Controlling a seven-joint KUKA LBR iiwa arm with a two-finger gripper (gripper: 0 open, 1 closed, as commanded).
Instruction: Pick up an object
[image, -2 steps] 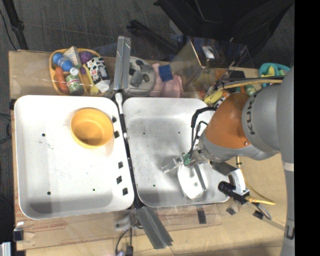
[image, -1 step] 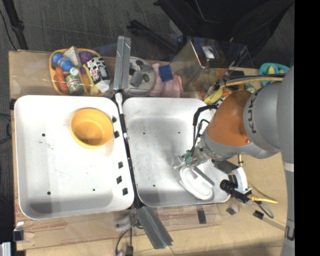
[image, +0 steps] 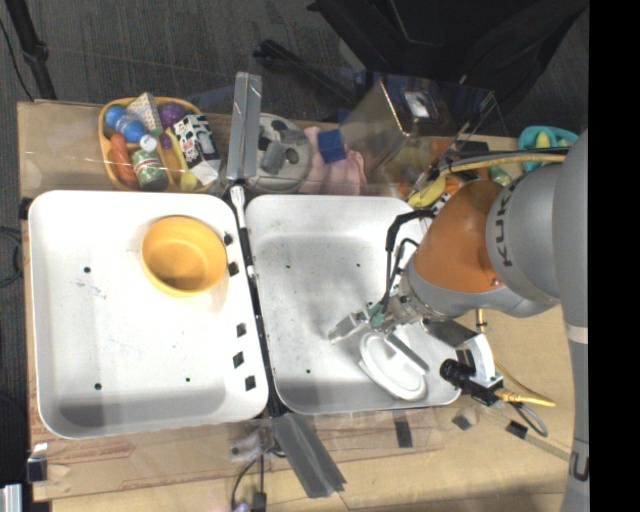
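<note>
With my gripper spread open low in the right bin, lower centre-right of frame, just above the white dish, I'd straddle its rim squarely before closing.

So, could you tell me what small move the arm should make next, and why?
Probably a short descent onto the white oval dish in the right bin. The claw sits just above its upper rim, with nothing visibly between its fingers. The yellow bowl lies far off in the left bin.
</note>
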